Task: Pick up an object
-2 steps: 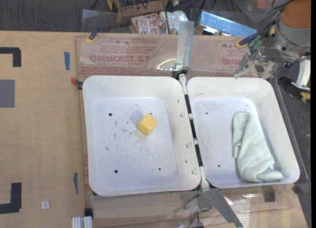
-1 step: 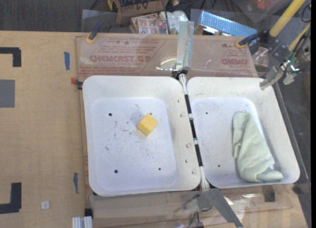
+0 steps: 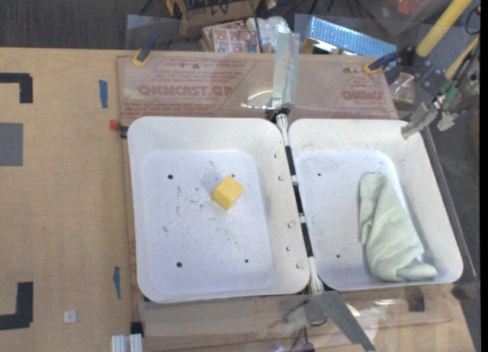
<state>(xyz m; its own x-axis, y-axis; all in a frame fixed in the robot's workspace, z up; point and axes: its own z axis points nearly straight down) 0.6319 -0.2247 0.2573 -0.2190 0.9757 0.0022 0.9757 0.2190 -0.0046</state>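
We see a wooden bench carrying two shallow white bins side by side, their inner rims touching down the middle. Behind them lies a clear plastic sheet with red lettering, clamped at its far corners.

The left bin has scuff marks and a few small dark dots on its floor. The right bin holds a pale green cloth, bunched lengthwise along its right side and reaching toward the near right corner.

The gripper hangs at the upper right, above the far right corner of the right bin, well apart from the cloth. We cannot tell whether it is released or clenched; nothing shows in its grasp.

A small yellow block sits tilted near the centre of the left bin, touching no wall.
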